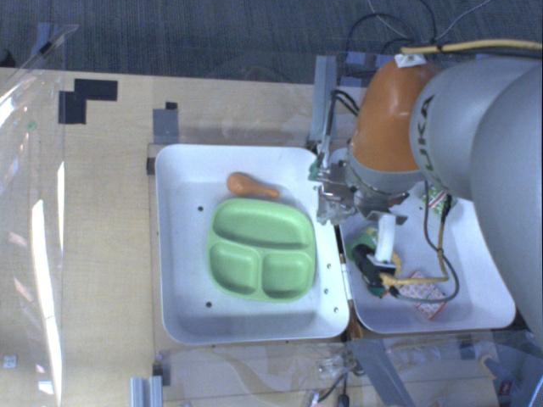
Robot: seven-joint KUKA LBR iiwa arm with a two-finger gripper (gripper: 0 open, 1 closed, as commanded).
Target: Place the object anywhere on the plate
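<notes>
We are hovering our gripper (339,200) just right of the green plate (261,249), cannot tell the grip state, and judging the orange drumstick (249,185) above it needs grasping next.

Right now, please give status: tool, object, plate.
Arm over the seam between the bins; tool state unclear. Orange drumstick-shaped object in left bin, just behind green plate, not on it. Clutter in right bin.
</notes>
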